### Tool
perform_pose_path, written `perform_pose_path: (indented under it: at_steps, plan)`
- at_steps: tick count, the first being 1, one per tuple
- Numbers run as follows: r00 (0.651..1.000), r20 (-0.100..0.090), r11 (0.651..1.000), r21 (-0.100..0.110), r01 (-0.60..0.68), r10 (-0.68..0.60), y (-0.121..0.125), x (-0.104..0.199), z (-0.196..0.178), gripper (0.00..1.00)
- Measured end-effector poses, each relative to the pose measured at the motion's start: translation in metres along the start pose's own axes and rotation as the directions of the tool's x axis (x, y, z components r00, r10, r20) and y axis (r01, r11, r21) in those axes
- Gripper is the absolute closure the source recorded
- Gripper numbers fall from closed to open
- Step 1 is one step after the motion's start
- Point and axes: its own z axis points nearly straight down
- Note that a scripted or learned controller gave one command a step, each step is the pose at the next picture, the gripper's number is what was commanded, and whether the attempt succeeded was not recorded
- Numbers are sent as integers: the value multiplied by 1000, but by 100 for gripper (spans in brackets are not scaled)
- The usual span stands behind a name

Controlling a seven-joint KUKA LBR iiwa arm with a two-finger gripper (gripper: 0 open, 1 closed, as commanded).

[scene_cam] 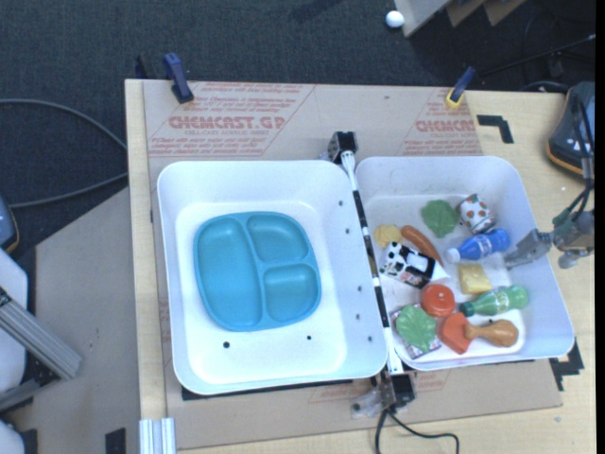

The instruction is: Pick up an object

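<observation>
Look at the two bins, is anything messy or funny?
Nothing looks broken or spilled. The small plastic toys lie jumbled in the right white bin, while the blue three-part plastic plate sits neatly in the left white bin.

Just one cam sitting high above the bench (284, 112), looking down at a slant, taking in both bins (180, 253).
</observation>
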Motion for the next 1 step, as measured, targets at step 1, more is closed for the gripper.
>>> perform_pose_path:
  at_steps: [1]
  plan:
    - [1000, 1, 1000, -11, 1, -1, 79, 58, 124, 0]
